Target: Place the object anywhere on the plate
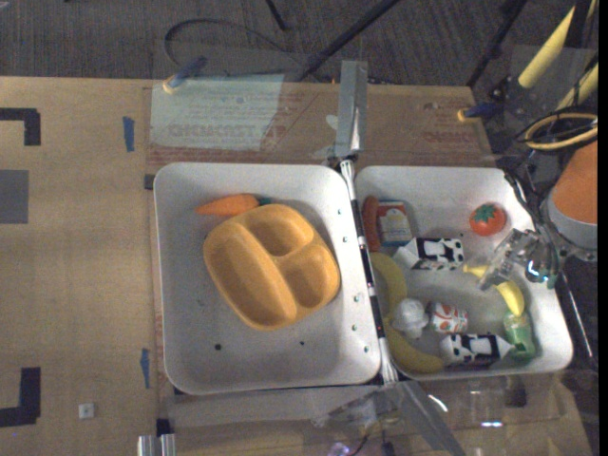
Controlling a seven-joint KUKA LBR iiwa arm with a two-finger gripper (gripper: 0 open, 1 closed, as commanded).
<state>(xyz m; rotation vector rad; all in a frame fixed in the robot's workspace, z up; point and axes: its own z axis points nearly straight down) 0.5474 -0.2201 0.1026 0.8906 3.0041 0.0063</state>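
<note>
1. The yellow-orange plastic plate with three compartments [273, 264] lies in the left shallow white bin [180, 350] on the brown table [76, 283]. No food is in its compartments. An orange toy carrot [228, 203] rests just beside its upper rim, on the bin floor rather than on the plate.

2. The right shallow white bin [556, 345] holds the clutter: a red toy tomato [485, 218], two black-and-white cow-print cartons [435, 251] [473, 348], a curved yellow banana [397, 312], a small yellow lemon-like piece [511, 298], a red-and-white pouch [392, 224] and a small green item [519, 335].

3. The pincer [513, 259] sits low over the right bin, near its right wall, between the tomato and the lemon-like piece. It is blurred and glinting, so I cannot tell how wide it stands or whether it has hold of anything. Which object the task means is not clear either; my guess is one close under the pincer.

4. Risks from here, as I judge them:
   - The items are packed close, so a descent could nudge a neighbour or close on two things at once.
   - Rounded toys like the lemon-like piece may squirt out of a pinch.
   - The carry must cross the raised divider [356, 255] between the bins; a low path could knock the load free.
   - A release near the plate's edge could leave the object on the bin floor, like the carrot.
</note>
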